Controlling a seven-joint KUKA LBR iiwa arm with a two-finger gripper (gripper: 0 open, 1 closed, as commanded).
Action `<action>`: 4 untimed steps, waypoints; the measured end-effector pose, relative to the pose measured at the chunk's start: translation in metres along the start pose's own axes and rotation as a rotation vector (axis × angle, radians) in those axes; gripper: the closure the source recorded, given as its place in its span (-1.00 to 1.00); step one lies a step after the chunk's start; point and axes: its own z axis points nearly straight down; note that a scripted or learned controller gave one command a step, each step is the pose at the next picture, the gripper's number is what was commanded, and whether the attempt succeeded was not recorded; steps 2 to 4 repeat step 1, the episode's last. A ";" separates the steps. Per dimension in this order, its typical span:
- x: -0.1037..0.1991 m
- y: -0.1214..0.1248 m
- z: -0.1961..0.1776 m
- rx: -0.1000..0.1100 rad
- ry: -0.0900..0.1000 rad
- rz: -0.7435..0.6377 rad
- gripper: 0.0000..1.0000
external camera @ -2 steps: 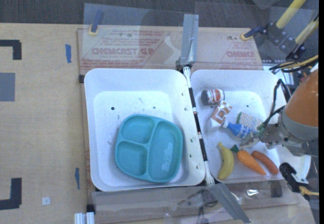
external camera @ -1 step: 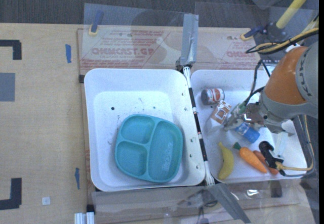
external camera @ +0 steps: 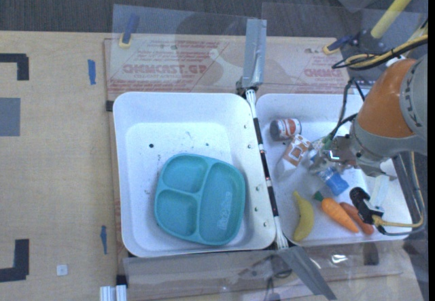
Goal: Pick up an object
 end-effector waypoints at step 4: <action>0.063 0.019 -0.086 0.010 0.002 -0.168 1.00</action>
